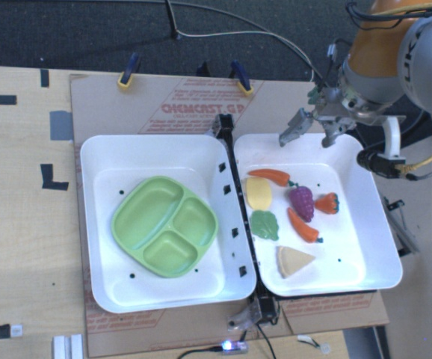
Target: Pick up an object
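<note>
Tool spread, holding nothing, above the right bin's far rim; purple grapes below it.

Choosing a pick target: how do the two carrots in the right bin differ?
The upper carrot lies nearly level near the bin's far side and looks longer; the lower carrot lies slanted beside the grapes and looks shorter. Both are orange with green tips, lying flat in the right bin.

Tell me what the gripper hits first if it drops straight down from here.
Probably bare floor near the back wall of the right bin, beyond the toys. The gripper, jaws spread, hangs above that spot, though depth is uncertain.
</note>
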Controlling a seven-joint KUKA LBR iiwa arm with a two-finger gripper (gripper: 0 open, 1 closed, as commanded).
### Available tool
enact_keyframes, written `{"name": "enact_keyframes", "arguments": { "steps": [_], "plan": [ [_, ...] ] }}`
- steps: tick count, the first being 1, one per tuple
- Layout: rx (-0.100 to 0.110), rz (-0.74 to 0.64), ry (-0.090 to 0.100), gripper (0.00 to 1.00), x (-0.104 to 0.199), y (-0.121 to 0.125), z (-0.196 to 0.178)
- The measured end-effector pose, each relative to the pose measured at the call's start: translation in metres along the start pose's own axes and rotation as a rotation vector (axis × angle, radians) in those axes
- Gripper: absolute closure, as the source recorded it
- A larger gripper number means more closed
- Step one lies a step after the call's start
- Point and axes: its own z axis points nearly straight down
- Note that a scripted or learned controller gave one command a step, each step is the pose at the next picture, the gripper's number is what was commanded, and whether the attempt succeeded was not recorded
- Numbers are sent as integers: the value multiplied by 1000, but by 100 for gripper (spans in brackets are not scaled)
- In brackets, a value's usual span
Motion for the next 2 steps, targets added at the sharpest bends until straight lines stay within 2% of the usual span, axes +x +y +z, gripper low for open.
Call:
{"name": "enact_keyframes", "arguments": {
  "steps": [1, 2],
  "plan": [
    [12, 3, 1, 0, -12, -77, 127],
    [0, 2, 0, 0, -32, -118, 172]
  ]
}}
